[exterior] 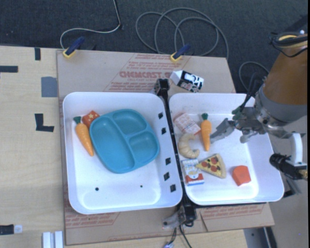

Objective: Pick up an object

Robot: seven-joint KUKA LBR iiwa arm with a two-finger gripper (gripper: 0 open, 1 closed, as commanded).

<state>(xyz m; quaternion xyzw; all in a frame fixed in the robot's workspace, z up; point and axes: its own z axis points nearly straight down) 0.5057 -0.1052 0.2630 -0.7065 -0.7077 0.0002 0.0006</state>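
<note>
My gripper (232, 134) hovers over the right bin (268, 190), near its upper middle, with its fingers spread open and nothing between them. Its left fingertip (217, 133) is just right of an orange toy carrot (205, 132). Further left lie a pale pink packet (186, 123) and a beige croissant (188, 146). A pizza slice (213, 165) and a small red-and-white carton (193, 172) rest toward the front. A red-orange block (241, 175) sits at the front right.
The left bin (119, 198) holds a blue divided plate (125, 140), a second carrot (84, 137) and a small red item (91, 118). A black-and-white object (187, 80) lies on the cardboard behind the bins. Cables loop at the back.
</note>
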